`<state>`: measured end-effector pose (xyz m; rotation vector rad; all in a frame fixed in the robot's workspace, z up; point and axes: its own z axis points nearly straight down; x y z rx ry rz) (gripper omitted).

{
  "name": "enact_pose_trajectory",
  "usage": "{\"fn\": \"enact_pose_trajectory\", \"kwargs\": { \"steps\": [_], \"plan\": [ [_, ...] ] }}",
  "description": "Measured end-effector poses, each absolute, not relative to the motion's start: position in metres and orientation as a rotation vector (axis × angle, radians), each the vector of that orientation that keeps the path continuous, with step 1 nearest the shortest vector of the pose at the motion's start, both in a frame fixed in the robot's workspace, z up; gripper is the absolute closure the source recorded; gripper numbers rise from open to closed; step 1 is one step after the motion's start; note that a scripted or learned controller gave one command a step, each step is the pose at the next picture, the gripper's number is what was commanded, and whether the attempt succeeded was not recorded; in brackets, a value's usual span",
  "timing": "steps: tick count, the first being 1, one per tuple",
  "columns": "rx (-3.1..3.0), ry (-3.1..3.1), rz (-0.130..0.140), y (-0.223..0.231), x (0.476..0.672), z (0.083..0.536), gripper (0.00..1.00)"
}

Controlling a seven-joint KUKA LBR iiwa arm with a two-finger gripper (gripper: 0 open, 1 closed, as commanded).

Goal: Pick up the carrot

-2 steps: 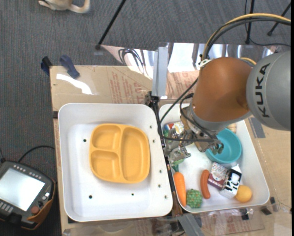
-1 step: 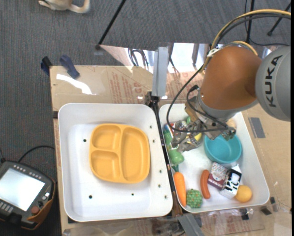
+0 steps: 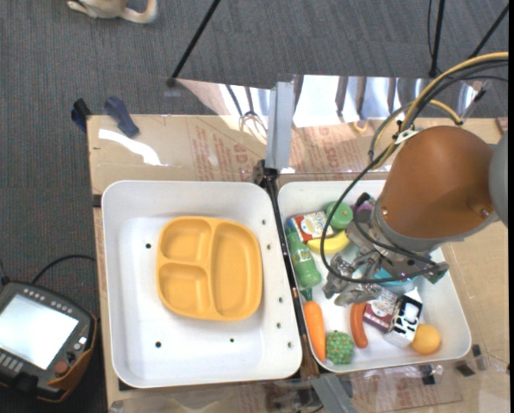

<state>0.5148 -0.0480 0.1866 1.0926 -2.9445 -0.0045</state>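
One gripper (image 3: 353,289) low over right bin (image 3: 460,317), carrot (image 3: 314,328) apart

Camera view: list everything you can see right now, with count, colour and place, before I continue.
carrot: 1, orange, near left corner of the right bin
right bin: 1, white, right half of bench
left bin: 1, white, left half of bench
divided plate: 1, yellow, middle of left bin
green bottle: 1, green, along right bin's left wall
banana: 1, yellow, right of the bottle
bumpy ball: 1, green, right of the carrot
sausage: 1, red, right of the ball
orange fruit: 1, orange, right bin's near right corner
teach pendant: 1, grey and orange, floor, bottom left
arm: 1, orange band, over right bin
gripper: 1, grey, above the right bin's middle
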Motion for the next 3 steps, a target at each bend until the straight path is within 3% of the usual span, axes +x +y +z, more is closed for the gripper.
{"fn": "enact_pose_trajectory", "kwargs": {
  "steps": [1,2,3],
  "plan": [
    [0.821,-3.033,-0.003,-0.036,0.511,0.198,1.0],
    [0.615,-3.083,-0.002,-0.004,0.489,0.234,1.0],
    [1.138,-2.93,-0.003,0.013,0.487,0.254,1.0]
  ]
}}
